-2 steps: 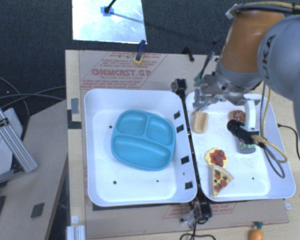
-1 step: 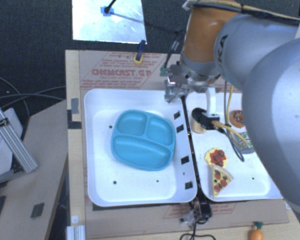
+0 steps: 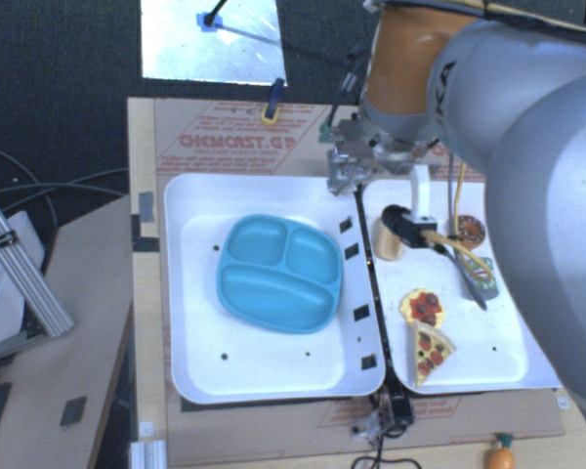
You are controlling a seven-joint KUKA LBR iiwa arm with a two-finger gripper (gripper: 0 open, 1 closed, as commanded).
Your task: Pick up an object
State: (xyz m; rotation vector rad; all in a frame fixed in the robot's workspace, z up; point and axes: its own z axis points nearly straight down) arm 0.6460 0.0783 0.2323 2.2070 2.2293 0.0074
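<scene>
Camera view: one blue tray (image 3: 279,273), two pizza pieces (image 3: 426,328); fingers' (image 3: 347,176) state unclear.

A robotics lab: white bins (image 3: 190,262) on a cardboard-topped bench (image 3: 225,140).

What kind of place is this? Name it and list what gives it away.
Probably a robotics lab bench: a grey robot arm reaches over two white bins holding a blue divided plate and toy pizza slices, with cables nearby.
</scene>
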